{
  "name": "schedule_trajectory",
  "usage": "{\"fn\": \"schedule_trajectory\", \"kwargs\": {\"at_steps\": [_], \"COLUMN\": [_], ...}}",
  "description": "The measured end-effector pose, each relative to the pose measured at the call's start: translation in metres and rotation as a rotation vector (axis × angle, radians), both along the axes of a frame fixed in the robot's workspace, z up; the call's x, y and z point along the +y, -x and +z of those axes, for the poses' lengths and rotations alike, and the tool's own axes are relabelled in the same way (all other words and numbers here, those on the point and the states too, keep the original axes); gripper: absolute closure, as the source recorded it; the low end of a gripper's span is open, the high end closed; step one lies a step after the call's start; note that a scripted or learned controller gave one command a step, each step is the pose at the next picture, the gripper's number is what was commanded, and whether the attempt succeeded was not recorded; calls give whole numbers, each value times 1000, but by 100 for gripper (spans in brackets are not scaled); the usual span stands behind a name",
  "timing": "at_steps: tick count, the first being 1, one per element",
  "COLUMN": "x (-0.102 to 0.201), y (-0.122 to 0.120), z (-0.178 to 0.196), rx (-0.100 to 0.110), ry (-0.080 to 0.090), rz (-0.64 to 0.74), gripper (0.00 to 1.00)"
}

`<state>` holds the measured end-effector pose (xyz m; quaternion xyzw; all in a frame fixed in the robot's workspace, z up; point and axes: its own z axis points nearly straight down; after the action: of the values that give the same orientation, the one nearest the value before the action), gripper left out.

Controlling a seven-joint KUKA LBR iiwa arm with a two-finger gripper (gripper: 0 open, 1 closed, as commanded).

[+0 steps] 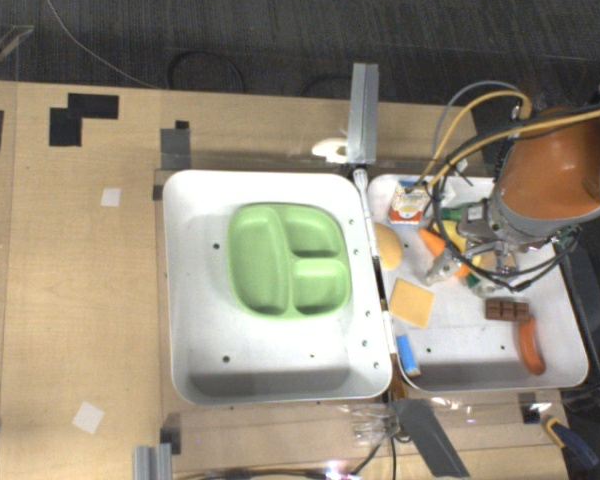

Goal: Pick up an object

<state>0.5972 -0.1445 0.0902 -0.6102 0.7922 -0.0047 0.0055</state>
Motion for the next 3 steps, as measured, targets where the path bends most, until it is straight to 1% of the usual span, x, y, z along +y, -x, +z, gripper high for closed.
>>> {"fn": "schedule_trajectory", "kwargs": {"at_steps": [1,2,3], "x": [51,53,-3], "y": [-32,-35,-75], "z": [-1,15,154], "rx": [0,-13,-9], "ry": [-2,-5,4], "rz": [144,144,88], "gripper": [0,100,100]}}
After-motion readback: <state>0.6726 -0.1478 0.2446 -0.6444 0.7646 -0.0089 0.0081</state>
